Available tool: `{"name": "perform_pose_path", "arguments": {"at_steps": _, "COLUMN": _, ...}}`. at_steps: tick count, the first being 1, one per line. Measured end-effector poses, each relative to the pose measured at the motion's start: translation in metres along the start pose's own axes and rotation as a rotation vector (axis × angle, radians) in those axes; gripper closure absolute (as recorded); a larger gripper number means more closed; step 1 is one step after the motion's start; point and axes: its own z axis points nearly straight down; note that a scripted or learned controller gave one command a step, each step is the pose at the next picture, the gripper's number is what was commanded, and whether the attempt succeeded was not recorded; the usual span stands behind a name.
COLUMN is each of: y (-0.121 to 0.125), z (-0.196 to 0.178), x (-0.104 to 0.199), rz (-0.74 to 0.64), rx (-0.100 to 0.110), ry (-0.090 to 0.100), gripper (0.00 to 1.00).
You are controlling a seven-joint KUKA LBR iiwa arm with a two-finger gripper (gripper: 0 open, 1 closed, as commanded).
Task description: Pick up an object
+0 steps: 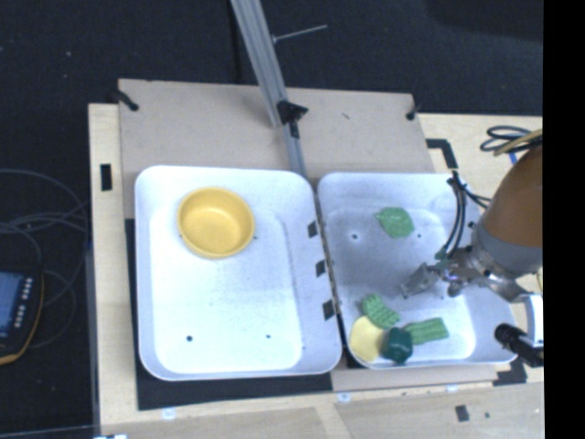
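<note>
My gripper hangs low in the right bin, its fingers spread open with nothing between them. Just below it lie several small objects: a green ridged piece, a green block, a dark teal knob and a pale yellow piece. A light green leaf-shaped piece lies apart near the bin's back. A yellow bowl sits upright in the back left of the left bin.
A grey metal post slants from the top of the view down to the seam between the bins. The arm covers the right bin's right side. Cables lie on the bench at the far right.
</note>
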Motion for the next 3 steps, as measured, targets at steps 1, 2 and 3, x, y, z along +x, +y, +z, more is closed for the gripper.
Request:
{"name": "perform_pose_path", "arguments": {"at_steps": 1, "y": 0.002, "z": -0.013, "x": 0.000, "rz": 0.000, "rx": -0.006, "ry": 0.000, "gripper": 1.00}}
{"name": "perform_pose_path", "arguments": {"at_steps": 2, "y": 0.001, "z": -0.074, "x": -0.006, "rz": -0.001, "rx": -0.010, "ry": -0.002, "gripper": 1.00}}
{"name": "perform_pose_path", "arguments": {"at_steps": 3, "y": 0.002, "z": -0.092, "x": -0.007, "rz": -0.001, "rx": -0.007, "ry": -0.001, "gripper": 1.00}}
